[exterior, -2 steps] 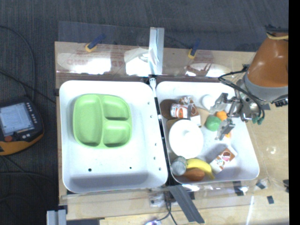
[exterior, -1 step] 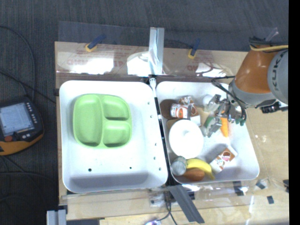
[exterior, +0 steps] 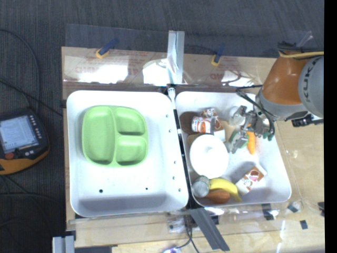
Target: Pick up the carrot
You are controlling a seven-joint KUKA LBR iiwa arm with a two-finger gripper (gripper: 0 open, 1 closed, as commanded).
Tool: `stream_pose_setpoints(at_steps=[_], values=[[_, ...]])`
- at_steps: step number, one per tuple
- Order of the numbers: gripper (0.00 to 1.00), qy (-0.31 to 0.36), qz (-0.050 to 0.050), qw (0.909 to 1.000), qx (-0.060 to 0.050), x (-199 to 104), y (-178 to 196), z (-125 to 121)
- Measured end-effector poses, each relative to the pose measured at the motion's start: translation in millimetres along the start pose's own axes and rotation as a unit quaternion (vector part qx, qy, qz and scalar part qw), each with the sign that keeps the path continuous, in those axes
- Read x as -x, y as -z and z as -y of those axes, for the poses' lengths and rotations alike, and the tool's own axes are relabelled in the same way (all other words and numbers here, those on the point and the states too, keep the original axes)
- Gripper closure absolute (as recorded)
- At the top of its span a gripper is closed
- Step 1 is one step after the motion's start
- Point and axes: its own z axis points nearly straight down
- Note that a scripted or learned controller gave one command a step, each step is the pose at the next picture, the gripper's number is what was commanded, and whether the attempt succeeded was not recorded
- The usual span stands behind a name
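One slim orange carrot, round white plate

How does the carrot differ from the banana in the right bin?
The carrot is orange, small and straight; the banana is yellow, larger and curved. The carrot lies beside the gripper near the bin's far right side; the banana lies at the near edge. Both lie in the right bin.

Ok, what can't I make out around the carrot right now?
- Gripper fingers: too small and cluttered in the camera view to tell open or shut.
- Carrot: its upper end runs under the gripper; contact unclear.
- Small carton: label too small to read.
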Motion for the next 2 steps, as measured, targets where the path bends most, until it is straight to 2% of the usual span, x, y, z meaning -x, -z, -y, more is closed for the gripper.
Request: stream_pose_setpoints(at_steps=[1, 2], values=[[1.0, 0.001, 0.009, 1.0, -0.001, 4.7, 13.4, -1.9], [1.0, 0.069, -0.011, 0.9976, 0.002, 2.5, 59.7, -53.6]])
